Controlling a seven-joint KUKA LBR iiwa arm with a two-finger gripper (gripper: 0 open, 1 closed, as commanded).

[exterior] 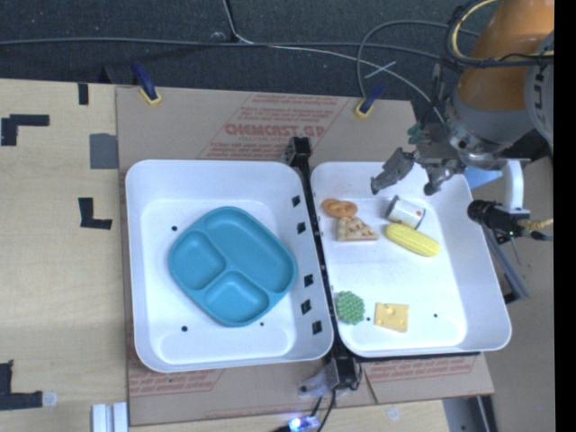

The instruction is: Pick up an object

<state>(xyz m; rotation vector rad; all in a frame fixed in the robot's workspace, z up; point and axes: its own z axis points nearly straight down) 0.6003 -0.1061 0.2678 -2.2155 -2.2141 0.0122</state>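
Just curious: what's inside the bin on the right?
The right bin holds toy foods: corn, cheese, broccoli, a pizza slice, a pretzel and a small can. Nothing looks covered.

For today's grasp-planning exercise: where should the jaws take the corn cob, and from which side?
Grip the corn cob at mid-length, coming from above, jaws across its narrow width. It lies flat and slanted in the right bin, clear of neighbours, so that likely holds best.

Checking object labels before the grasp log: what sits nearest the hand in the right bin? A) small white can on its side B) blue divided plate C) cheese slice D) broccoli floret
A: the small white can lies just below the open hand, with the corn cob beyond it; the cheese slice and broccoli floret sit at the near end of the right bin.
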